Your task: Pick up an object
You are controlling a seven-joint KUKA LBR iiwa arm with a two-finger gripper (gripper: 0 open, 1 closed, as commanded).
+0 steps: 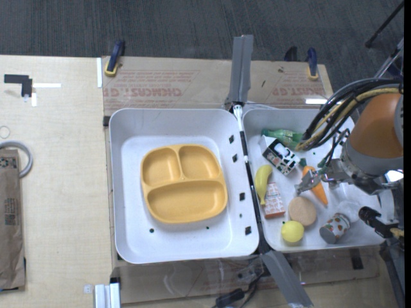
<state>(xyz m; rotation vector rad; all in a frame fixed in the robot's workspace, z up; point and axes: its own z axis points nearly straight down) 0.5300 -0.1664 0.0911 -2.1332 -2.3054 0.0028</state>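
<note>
Carrot point(319, 189) lies in the right bin point(359, 239), long axis slanting from upper left to lower right, directly at the gripper point(311, 185); whether the fingers grip it, I cannot tell. Banana point(262, 181), lemon point(293, 231) share that bin. Left bin point(128, 236) holds a yellow divided plate point(184, 183).

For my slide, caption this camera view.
End effector over the carrot in the cluttered right bin; yellow tray in the left.
</note>
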